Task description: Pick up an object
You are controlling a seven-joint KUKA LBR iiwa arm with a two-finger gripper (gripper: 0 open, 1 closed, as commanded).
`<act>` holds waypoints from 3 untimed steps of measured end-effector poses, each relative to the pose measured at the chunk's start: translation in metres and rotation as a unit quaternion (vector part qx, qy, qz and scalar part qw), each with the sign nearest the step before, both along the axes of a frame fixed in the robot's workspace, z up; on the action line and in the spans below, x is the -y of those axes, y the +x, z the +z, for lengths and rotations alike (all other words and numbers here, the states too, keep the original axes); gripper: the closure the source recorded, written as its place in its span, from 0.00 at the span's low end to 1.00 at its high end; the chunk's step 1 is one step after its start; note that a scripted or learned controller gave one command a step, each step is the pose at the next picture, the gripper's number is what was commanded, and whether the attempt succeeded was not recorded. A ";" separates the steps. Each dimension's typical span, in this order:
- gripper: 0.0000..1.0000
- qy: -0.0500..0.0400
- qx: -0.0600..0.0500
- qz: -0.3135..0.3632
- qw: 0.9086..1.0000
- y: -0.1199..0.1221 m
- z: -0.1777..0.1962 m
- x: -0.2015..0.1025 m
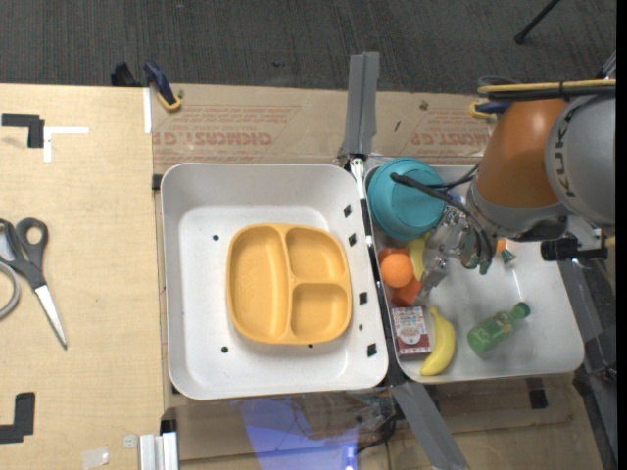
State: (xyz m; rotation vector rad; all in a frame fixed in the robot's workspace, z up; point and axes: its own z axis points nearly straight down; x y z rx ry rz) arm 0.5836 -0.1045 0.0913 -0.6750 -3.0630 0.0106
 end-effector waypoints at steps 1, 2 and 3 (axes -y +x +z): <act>0.00 0.001 0.006 -0.078 0.997 0.048 0.157 0.119; 0.00 0.002 0.005 -0.077 0.997 0.069 0.037 0.117; 0.00 0.001 0.006 -0.105 0.994 0.068 0.003 0.111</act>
